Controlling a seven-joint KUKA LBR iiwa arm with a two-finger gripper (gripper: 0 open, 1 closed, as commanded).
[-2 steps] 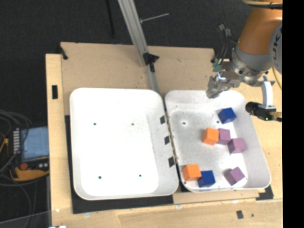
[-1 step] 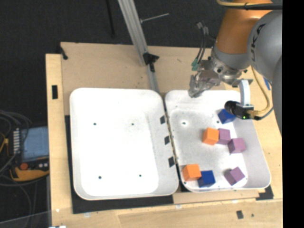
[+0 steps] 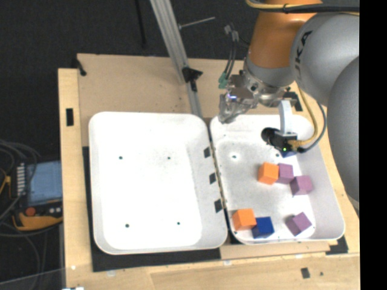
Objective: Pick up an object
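The grey arm with its orange band [image 3: 275, 32] reaches in over the right shallow white bin [image 3: 242, 138], beside the left white bin [image 3: 148, 180]. Its gripper [image 3: 228, 112] hangs at the right bin's far left corner; whether the claw is apart or together cannot be told. Orange [image 3: 268, 173], purple [image 3: 301, 185] and blue [image 3: 263, 227] blocks lie well apart from it, nearer the front.

The grey arm [image 3: 320, 47] reaches in from the right, its gripper [image 3: 230, 110] pointing down.

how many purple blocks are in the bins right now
3, all in the right bin: one touching an orange block, one just right of it, one near the front edge.
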